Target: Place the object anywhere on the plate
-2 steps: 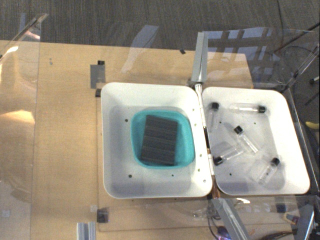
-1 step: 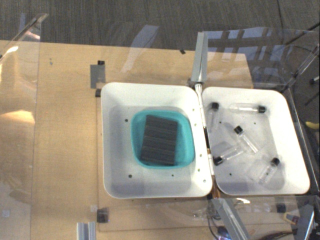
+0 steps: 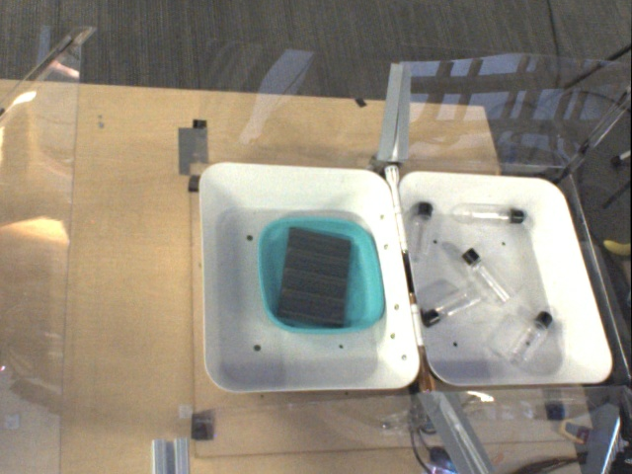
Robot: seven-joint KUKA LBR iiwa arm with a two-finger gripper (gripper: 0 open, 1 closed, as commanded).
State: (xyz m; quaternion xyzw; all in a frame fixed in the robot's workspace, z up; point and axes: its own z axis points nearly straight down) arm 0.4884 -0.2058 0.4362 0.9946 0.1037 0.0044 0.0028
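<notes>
A teal square plate (image 3: 367,265) sits in the middle of the left white bin (image 3: 229,265). A dark grey ribbed rectangular block (image 3: 315,276) lies flat on the plate, slightly turned, well within its rim. Several clear vials with black caps lie scattered in the right white bin (image 3: 573,265): one (image 3: 484,213) along the far side, one (image 3: 486,276) near the centre, one (image 3: 449,304) by the left wall, and one (image 3: 528,336) towards the front right.
The two bins touch along a central divider (image 3: 403,265). A metal upright (image 3: 394,117) rises behind their junction. Clear guard panels (image 3: 533,117) stand at the back right. Bare wooden bench (image 3: 109,265) stretches to the left.
</notes>
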